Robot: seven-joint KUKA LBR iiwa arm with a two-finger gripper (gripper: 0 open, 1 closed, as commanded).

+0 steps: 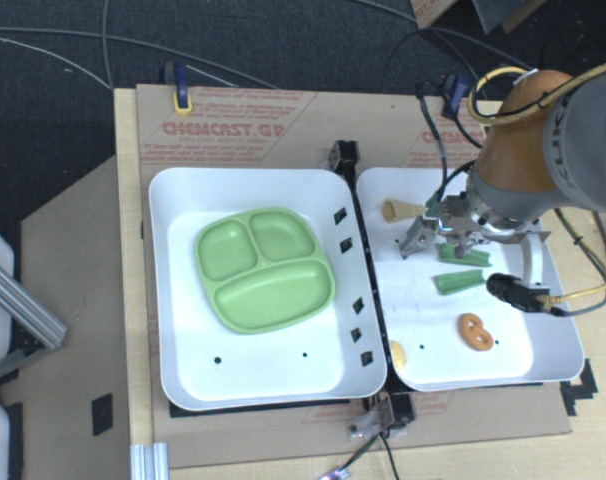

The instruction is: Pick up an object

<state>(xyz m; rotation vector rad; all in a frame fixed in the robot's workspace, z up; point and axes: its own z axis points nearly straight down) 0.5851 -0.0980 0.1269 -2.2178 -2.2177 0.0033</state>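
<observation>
Gripper [430,230] hovers over small green blocks [458,281], probably light and stiff, best pinched across the narrow sides; jaw state unclear.

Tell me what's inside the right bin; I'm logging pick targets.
The right bin holds two green pieces, a pretzel and a tan piece. The arm covers its far corner.

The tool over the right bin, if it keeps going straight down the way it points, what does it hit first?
Most likely the bare white floor of the right bin under the tool, left of the green pieces; depth is unclear.
</observation>
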